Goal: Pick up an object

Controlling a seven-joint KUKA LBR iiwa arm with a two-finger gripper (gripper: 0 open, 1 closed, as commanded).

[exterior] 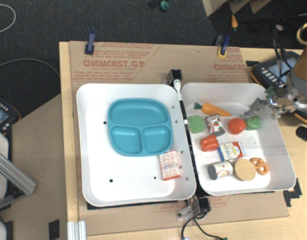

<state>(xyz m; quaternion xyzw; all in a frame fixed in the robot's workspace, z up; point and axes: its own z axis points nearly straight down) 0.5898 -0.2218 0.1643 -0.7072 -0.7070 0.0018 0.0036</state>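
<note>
Looking down on the table, we see two shallow white bins side by side on a brown cardboard sheet. The left bin carries a teal divided plate near its middle and a small pink-and-white packet lying by its right wall, just below the plate's lower right corner. The right bin holds the clutter of toy food: an orange carrot toward the far side, a green ridged piece below it, a small printed can just beside that, a red tomato, and a green round piece touching the tomato's right side. Nearer to us lie a red pepper, a red-and-white carton, a grey-ended can on its side, a tan round biscuit and a pretzel touching the biscuit. The arm comes in from the right, and its jaws hang over the far right part of the right bin, just above the green round piece and the tomato. We cannot tell how far apart the jaws stand, and we see nothing between them.
</note>
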